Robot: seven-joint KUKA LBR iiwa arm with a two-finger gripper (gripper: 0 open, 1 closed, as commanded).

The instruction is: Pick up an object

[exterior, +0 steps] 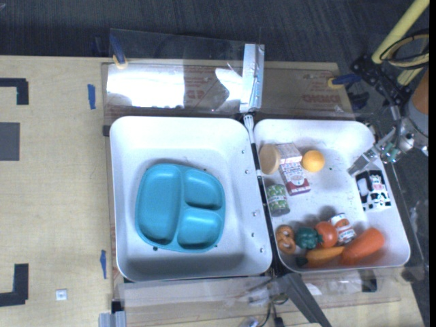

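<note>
Here, your pincer [373, 157] hangs over the upper right corner of the right bin [340, 129], a small metallic piece reaching in from the right; whether it is spread or pressed together you cannot tell at this size. Just below it lies a small black-and-white carton [374, 191], flat on the bin floor. Further left in that bin you see a round orange ball [313, 161], a red-and-white box [293, 176] touching a tan cylinder [270, 159], and a green-patterned packet [276, 199] against the left wall. Along the lower edge a cluster sits packed together: a pretzel shape [285, 237], a dark green lump [307, 238], a red tomato-like piece [326, 234], a small red-capped jar [343, 227], a yellow banana [325, 254] and a smooth carrot [362, 245].

The left bin [136, 138] holds a glossy blue divided plate [180, 206] with three rounded compartments. Both bins are shallow white plastic with rounded corners. The surface [48, 182] is pale wood with black tape marks and blue tape bits. Behind the bins stands a clear, reflective panel [184, 80], and beyond it dark grey carpeted floor [204, 5].
</note>
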